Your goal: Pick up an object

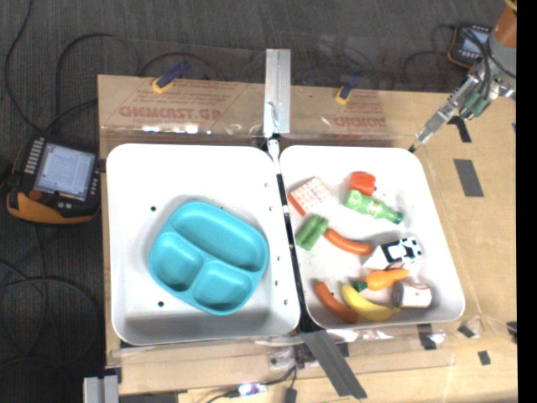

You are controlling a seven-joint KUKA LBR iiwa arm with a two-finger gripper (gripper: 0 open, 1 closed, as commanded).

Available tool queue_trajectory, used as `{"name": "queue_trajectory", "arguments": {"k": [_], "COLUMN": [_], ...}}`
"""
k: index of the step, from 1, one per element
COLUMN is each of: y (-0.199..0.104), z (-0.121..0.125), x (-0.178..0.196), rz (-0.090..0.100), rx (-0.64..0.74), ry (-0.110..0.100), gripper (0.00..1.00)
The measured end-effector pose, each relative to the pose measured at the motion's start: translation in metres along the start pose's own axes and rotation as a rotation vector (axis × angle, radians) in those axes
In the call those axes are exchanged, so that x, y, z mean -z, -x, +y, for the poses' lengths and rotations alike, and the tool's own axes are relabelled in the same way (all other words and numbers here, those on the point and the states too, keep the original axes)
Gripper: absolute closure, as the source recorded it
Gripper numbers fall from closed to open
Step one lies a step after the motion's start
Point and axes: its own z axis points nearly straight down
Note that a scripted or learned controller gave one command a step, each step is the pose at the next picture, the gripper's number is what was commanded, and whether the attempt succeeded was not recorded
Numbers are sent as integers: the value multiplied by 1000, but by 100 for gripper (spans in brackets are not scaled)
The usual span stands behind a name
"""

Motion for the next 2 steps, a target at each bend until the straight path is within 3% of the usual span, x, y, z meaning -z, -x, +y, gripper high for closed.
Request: {"name": "queue_trajectory", "arguments": {"k": [1,2], "y": [-46,-10], "z": [11,-13], "x": [-5,6], "rz": [2,0], "rx": [74,142], "ry": [1,-1], "gripper": [100,100]}}
